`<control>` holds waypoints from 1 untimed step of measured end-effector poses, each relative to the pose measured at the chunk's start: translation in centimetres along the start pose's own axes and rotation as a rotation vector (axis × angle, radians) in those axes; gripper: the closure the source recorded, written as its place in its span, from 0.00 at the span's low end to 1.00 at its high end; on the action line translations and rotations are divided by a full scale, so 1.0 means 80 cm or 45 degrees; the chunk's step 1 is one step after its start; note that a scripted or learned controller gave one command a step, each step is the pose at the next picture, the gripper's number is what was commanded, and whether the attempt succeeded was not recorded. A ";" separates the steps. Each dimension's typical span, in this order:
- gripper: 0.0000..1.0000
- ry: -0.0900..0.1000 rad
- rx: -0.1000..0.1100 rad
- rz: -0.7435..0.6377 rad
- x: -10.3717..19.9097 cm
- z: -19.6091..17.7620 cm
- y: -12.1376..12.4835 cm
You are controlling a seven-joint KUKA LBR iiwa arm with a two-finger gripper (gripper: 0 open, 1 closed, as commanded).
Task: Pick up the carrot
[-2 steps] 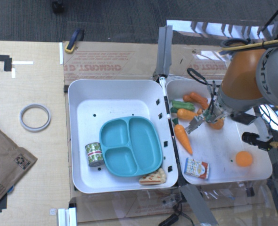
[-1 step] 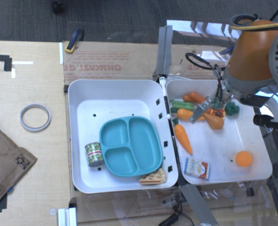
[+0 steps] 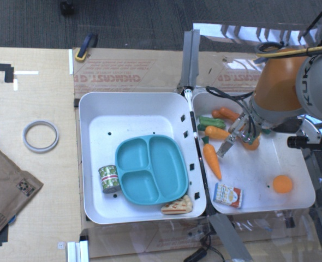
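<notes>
Worktop [image 3: 35,102] carries two white bins side by side. Left bin [image 3: 95,113] holds a teal divided plate [image 3: 151,169], a small can [image 3: 109,179] touching the plate's left edge, and a waffle-like snack [image 3: 177,205] at its lower right. Right bin [image 3: 297,195] – arm [image 3: 284,86] reaches in from the right; hand [image 3: 230,142] sits low over the bin's upper left, fingers parted, nothing between them. Carrot [image 3: 212,160] lies tilted just beside the fingertips, near the bin's left wall, not grasped. Behind the hand is a cluster of orange and green vegetables [image 3: 213,125] – exact types unclear. Small carton [image 3: 228,195] near the front edge, orange ball [image 3: 282,184] at the right. Tape ring [image 3: 41,136] on the worktop, far left.
</notes>
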State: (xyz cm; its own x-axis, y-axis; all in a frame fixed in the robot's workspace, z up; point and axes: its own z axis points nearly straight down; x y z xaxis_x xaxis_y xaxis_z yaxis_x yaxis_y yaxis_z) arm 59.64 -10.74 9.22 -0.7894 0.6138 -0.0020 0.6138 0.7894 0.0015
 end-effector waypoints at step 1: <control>0.00 -0.001 0.000 0.248 -0.016 0.000 0.031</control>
State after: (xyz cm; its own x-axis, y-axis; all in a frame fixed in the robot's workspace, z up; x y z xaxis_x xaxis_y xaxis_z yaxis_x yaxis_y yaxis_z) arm 62.14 -9.58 9.23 -0.6555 0.7552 -0.0023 0.7552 0.6555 0.0022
